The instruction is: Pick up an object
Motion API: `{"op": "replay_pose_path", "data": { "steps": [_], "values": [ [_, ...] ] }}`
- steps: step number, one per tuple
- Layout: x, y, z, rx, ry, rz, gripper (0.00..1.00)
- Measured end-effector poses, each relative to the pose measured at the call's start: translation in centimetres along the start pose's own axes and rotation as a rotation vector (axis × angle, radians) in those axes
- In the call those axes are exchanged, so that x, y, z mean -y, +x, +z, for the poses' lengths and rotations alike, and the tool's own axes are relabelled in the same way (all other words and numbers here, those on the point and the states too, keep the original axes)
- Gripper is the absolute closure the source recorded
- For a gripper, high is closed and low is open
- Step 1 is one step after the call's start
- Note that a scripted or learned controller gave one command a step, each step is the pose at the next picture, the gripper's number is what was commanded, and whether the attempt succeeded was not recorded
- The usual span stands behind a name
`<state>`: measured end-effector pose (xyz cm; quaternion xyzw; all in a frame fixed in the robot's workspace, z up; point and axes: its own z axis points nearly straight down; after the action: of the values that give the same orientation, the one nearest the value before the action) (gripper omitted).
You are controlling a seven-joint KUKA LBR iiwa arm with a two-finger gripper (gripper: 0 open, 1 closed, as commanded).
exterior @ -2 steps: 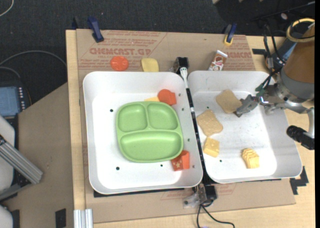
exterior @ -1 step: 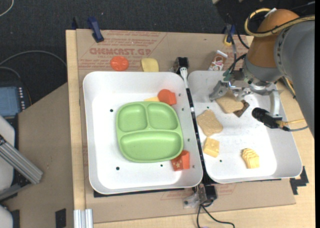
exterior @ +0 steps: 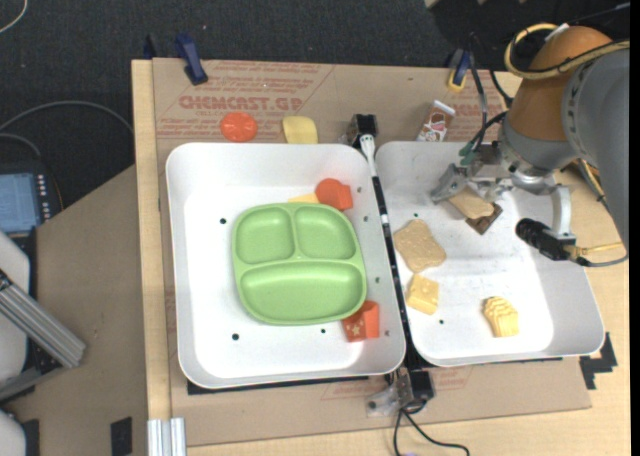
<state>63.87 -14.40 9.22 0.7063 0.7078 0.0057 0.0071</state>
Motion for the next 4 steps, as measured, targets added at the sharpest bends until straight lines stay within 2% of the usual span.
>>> {"op": "replay_pose_path", "data": {
  "steps": [1,2,3,4],
  "values": [
    [-3.0,-2.9,0.7,0.001,0.012,0.001,0.0],
    [4.1,-2.6,0.7,-0.004,0.025,0.004,0.0],
    [3.7,-2.6,-0.4,-0.001,0.017,0.003,1.0],
    [5.7,6.7,-10.0,-0.004,0.01,-0.007,1.0]
  ]
}}
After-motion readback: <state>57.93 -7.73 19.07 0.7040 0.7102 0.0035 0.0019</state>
